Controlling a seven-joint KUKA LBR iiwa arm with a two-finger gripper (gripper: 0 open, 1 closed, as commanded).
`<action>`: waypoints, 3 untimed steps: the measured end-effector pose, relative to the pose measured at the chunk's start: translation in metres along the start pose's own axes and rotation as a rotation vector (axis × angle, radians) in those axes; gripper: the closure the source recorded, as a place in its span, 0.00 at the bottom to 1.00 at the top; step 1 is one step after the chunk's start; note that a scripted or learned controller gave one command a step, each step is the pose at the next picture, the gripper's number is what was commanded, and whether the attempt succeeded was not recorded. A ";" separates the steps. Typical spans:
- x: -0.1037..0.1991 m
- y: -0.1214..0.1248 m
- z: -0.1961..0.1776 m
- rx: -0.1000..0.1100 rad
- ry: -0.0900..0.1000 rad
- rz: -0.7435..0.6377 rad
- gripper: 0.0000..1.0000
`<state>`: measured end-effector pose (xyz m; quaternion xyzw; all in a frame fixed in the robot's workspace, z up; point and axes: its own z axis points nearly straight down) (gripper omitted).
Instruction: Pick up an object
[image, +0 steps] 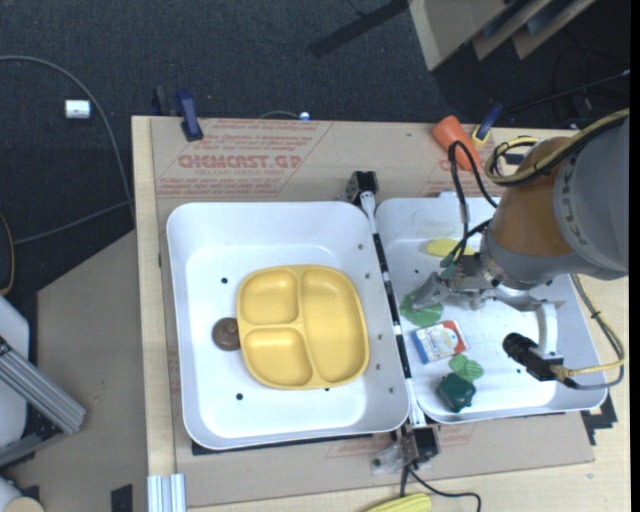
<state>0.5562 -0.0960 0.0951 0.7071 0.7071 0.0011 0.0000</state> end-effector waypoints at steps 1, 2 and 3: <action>0.000 0.006 0.010 0.000 -0.002 0.000 0.00; 0.001 0.007 0.000 -0.002 -0.001 0.000 1.00; 0.001 0.007 0.000 -0.002 -0.001 0.000 0.00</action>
